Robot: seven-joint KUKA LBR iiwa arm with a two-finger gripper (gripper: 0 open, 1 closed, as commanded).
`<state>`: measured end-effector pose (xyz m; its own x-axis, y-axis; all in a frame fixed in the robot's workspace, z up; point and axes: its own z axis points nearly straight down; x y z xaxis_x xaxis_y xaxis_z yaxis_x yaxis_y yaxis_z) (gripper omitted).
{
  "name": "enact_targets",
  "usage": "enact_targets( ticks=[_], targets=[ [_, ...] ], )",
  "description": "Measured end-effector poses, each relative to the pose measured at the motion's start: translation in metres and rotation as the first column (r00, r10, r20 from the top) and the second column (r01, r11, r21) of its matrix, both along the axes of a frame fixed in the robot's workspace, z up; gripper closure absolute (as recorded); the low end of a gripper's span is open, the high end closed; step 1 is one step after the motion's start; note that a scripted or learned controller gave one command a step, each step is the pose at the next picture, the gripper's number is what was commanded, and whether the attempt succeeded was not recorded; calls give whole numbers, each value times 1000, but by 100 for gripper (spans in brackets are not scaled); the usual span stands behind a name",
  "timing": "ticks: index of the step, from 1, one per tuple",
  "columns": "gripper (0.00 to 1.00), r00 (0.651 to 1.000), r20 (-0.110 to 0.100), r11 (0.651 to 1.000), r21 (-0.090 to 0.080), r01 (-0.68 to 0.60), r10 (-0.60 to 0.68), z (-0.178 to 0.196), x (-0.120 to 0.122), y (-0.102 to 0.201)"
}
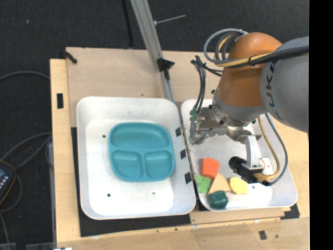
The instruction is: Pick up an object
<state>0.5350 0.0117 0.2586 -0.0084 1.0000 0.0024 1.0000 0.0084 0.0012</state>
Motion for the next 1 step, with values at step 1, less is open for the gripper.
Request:
enact_targets(
  ticks=[1],
  targets=[
    [100,1000,-2,1000,-1,0,0,-7,-20,53]
  ],
)
